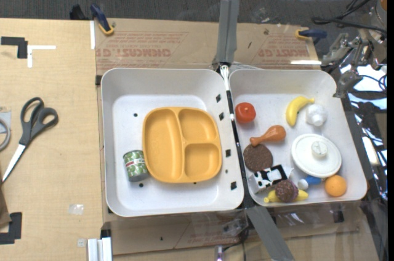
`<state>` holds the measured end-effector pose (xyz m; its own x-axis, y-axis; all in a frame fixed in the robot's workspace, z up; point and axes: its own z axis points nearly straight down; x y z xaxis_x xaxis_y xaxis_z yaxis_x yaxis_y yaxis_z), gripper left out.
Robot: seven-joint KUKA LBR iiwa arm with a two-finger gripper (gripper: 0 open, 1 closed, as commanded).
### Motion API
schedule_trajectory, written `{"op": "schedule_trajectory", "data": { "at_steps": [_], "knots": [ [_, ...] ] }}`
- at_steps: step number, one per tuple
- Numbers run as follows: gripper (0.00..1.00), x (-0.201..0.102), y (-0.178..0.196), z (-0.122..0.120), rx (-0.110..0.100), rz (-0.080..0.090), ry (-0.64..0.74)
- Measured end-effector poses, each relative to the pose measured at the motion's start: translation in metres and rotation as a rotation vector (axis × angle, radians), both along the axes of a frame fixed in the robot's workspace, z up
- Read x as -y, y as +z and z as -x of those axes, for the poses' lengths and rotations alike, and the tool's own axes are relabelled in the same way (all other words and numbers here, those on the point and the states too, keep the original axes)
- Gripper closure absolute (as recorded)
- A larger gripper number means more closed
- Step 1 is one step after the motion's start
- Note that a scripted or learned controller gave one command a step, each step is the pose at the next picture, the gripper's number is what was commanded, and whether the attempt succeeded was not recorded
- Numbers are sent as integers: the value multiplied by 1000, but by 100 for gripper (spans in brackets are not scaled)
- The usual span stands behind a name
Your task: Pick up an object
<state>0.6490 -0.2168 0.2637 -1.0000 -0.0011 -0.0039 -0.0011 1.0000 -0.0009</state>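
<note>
While the gripper [352, 66] hovers at the far right corner of the right bin [353, 124], tangled in cables and glare, I cannot tell whether it is released or clenched, and nothing is seen in its grasp. Closest below it lie the banana [297, 109] and a white lump [316, 115], touching each other, so a grab at either risks nudging the other or slipping off the curved fruit. Further out from the hand sits the white lidded pot [316, 154], smooth and wide, likely too broad to pinch anywhere but the knob. Beyond that it's crowded: the orange [336, 186] could roll away, and the drumstick [269, 135], brown disc [258, 157] and cow-patterned piece [271, 176] sit packed together, inviting a double pick or a jam. The red tomato [245, 112] rests just beside the bin divider, where a wall collision looks possible. Far across from the hand, the left bin [117, 130] holds a yellow tray [182, 144] and a green can [134, 165]. The hand's outline is blurred by reflections, a small blue thing beside the pot is half hidden, and scissors [31, 121] lie outside the bins
</note>
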Motion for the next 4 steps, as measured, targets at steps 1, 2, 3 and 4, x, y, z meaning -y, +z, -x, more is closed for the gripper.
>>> {"op": "schedule_trajectory", "data": {
  "at_steps": [1,2,3,4],
  "knots": [
    [0,-54,-153,29,-1,-1,-122],
    [0,-42,-169,16,3,0,-147],
    [100,-43,-158,13,11,2,-144],
    [100,-92,-171,96,-2,-1,-199]
  ]
}}
